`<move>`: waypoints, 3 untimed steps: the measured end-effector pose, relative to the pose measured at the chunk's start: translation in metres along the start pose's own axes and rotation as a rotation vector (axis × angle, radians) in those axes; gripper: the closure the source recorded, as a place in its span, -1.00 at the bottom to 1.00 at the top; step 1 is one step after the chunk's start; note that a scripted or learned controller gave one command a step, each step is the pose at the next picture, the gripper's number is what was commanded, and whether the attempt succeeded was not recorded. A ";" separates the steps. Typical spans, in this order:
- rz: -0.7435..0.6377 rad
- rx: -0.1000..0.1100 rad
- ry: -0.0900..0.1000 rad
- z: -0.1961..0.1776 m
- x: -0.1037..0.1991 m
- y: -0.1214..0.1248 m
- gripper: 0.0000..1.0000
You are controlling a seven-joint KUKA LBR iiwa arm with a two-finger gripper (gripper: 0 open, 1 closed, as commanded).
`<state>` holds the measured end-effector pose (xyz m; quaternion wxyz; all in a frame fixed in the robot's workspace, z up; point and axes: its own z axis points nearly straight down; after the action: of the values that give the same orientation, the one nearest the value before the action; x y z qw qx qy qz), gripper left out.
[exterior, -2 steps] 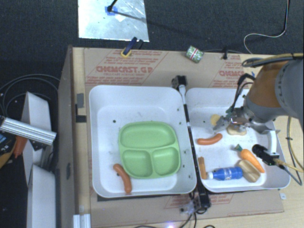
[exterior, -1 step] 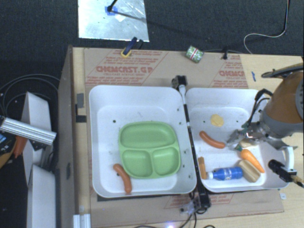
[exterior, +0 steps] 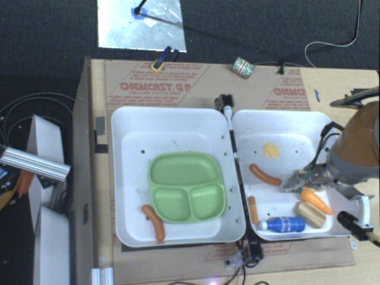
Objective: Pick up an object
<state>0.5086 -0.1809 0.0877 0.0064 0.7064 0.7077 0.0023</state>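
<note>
Two shallow white bins are seen side by side on a brown board printed with red lettering [exterior: 155,86], which is laid on the bench over a dark carpeted floor [exterior: 41,34]. The left bin [exterior: 127,141] holds a green divided plate [exterior: 187,186] at its middle, and a sausage [exterior: 154,222] lies just beside the plate's lower left corner, near the bin's front wall. In the right bin [exterior: 297,126] a small yellow piece [exterior: 271,151] is set toward the back, a second sausage [exterior: 265,175] lies slantwise below it, and a thin brown stick [exterior: 253,208] rests against the dividing wall. Along the front of that bin a blue and white bottle [exterior: 285,224] lies on its side, with a tan bread roll [exterior: 312,214] just right of it and a carrot [exterior: 316,201] just above the roll. The arm is brought in from the right, and its gripper [exterior: 300,181] is held low inside the right bin, between the second sausage and the carrot; whether it is open or closed cannot be told, and nothing can be seen held in it. Beyond the board a sheet of shiny foil [exterior: 141,15] with blue tape lies on the floor, a small green roll [exterior: 243,67] sits at the board's far edge, and cables [exterior: 29,108] and a metal bar [exterior: 35,164] are seen at the left.
</note>
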 end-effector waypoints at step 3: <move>-0.002 0.001 0.002 0.001 0.061 0.043 -1.00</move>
<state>0.5518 -0.1195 0.0873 0.0053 0.7058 0.7084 0.0026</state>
